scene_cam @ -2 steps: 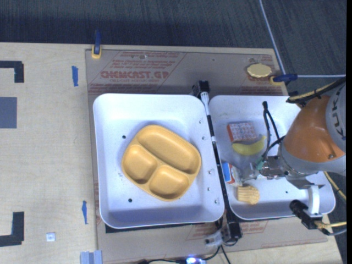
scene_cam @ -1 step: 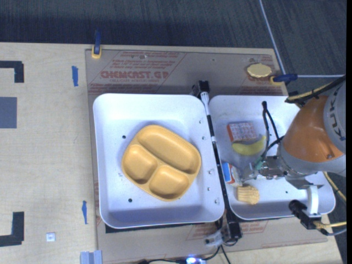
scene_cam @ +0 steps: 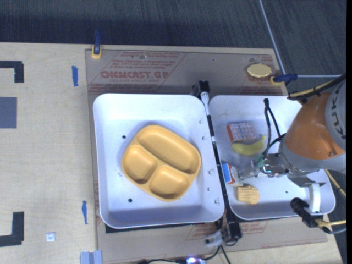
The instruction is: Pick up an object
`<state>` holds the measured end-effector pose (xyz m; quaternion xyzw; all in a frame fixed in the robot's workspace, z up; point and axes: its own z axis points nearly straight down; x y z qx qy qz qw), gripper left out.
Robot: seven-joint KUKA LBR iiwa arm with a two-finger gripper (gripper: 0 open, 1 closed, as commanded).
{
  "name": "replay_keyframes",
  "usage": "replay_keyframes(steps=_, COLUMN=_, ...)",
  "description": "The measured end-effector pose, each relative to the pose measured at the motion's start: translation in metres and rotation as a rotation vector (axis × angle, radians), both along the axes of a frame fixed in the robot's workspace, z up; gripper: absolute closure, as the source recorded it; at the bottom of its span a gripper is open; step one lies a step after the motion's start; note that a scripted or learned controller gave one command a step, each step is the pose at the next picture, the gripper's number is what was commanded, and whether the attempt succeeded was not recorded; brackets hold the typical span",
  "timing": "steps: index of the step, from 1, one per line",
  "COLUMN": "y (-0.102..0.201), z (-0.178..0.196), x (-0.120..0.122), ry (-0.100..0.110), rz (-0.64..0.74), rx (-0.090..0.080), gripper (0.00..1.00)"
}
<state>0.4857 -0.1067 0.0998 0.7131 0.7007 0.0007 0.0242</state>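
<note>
Claw (scene_cam: 254, 166) low in right bin (scene_cam: 286, 202), finger state: cannot tell. Banana (scene_cam: 248, 146) just beyond claw toward bin's far side, long axis crosswise. Small tan block (scene_cam: 247, 193) just on claw's near side. Either within short reach.

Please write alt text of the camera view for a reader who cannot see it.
The gripper of the grey and orange arm hangs low over the right bin, beside a yellow banana, a red-patterned packet and a small tan block. The left bin holds a yellow three-compartment tray.
</note>
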Motion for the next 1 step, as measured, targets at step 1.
replay_keyframes(steps=1, y=0.0, z=0.0, x=-0.0001, ry=0.0, rz=0.0, rx=0.0, gripper=0.0)
